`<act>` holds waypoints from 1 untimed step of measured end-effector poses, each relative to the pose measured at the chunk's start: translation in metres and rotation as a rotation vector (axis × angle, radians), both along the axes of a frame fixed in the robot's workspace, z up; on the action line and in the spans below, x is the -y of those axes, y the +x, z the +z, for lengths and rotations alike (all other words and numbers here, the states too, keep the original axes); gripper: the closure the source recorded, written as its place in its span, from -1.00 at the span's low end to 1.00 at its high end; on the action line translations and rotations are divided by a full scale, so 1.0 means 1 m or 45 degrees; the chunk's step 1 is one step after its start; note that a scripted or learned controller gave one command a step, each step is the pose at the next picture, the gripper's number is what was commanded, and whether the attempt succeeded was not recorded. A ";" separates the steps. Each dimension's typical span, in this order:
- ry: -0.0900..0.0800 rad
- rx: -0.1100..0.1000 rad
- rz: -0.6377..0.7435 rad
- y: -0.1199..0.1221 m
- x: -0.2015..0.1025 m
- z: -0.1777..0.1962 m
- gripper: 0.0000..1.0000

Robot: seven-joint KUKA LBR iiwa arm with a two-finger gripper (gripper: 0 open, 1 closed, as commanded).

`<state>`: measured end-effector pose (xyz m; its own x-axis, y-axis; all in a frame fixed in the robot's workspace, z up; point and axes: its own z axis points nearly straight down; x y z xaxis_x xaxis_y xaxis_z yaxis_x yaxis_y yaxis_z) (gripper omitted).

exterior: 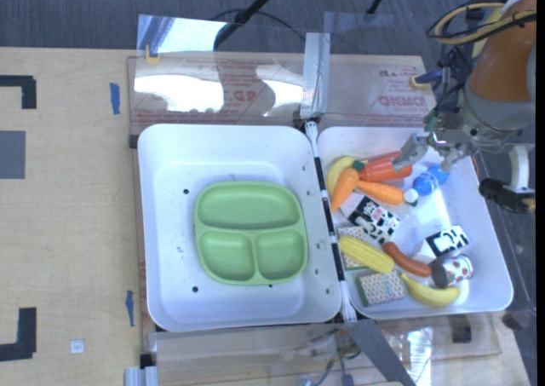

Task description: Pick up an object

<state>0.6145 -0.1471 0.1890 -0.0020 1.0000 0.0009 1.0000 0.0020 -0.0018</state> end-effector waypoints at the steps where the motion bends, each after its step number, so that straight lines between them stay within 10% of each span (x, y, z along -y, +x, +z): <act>1: -0.004 0.010 0.010 0.054 0.012 -0.102 -1.00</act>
